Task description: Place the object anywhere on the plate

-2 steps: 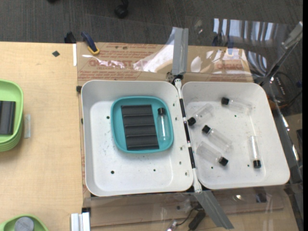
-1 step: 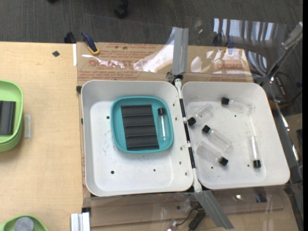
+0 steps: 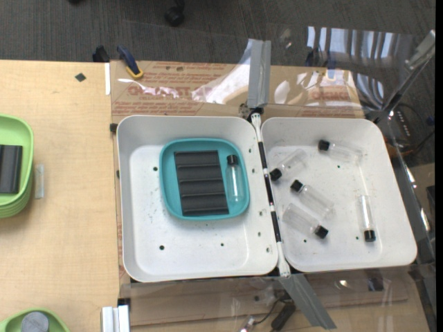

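Fig. Two white bins side by side. Left bin [image 3: 138, 241] holds a teal plate [image 3: 169, 185] w/ a ribbed black insert [image 3: 201, 182]. One clear vial [image 3: 236, 182], black cap at its far end, lies on the plate's right part, long axis running near-to-far, beside the insert. Judged: task looks met for this vial. Right bin [image 3: 387, 247] holds approx. five more vials [image 3: 311, 199], scattered, well apart from the plate. Gripper state and bearing to the vial: cannot tell.
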`<state>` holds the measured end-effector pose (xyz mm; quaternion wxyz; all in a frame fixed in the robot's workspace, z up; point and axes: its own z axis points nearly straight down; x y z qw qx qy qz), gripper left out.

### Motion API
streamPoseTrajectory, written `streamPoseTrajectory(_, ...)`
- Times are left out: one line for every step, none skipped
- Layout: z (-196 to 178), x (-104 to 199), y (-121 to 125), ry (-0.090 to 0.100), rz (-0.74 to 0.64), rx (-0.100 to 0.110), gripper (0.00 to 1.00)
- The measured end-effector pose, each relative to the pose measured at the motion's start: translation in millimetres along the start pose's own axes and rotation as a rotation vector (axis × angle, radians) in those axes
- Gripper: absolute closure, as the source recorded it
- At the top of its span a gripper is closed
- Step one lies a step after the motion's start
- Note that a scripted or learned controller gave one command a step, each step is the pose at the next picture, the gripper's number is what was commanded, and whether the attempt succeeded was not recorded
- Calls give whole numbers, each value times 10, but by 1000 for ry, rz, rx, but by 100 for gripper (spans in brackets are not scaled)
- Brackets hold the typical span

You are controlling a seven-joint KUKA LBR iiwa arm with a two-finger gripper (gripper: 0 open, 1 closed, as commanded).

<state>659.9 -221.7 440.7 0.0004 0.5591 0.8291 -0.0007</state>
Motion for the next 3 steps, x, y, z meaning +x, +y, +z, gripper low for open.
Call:
streamPoseTrajectory(3, 5, 5, 0, -13, 1, 0)
streamPoseTrajectory(-1, -2, -2, 0, 61, 0, 0)
streamPoseTrajectory(-1, -2, -2, 0, 72, 0, 0)
